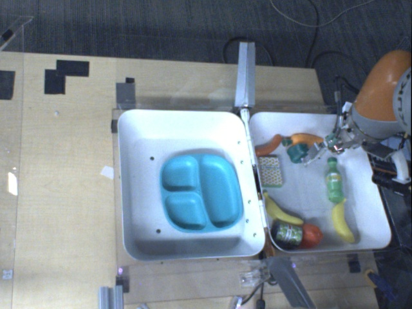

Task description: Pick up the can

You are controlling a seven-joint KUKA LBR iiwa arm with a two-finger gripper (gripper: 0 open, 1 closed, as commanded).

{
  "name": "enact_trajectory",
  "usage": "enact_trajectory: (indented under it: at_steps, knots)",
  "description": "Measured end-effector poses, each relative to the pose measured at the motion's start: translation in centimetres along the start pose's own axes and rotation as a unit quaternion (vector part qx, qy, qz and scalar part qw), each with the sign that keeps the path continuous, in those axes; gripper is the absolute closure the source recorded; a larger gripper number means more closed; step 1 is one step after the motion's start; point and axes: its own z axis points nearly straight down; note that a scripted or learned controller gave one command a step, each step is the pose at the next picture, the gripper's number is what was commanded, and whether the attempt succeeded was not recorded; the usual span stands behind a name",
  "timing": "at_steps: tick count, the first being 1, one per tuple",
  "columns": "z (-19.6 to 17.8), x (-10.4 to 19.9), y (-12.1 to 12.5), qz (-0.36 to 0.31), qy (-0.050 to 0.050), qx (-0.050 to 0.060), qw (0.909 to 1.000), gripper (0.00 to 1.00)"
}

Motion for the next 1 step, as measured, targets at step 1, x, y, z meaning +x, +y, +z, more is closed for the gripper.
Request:
enact_trajectory:
  at_steps: [1]
  knots:
    - [2.89,-2.87,3.51,-0.004,0.028,0.029,0.9992,0.00]
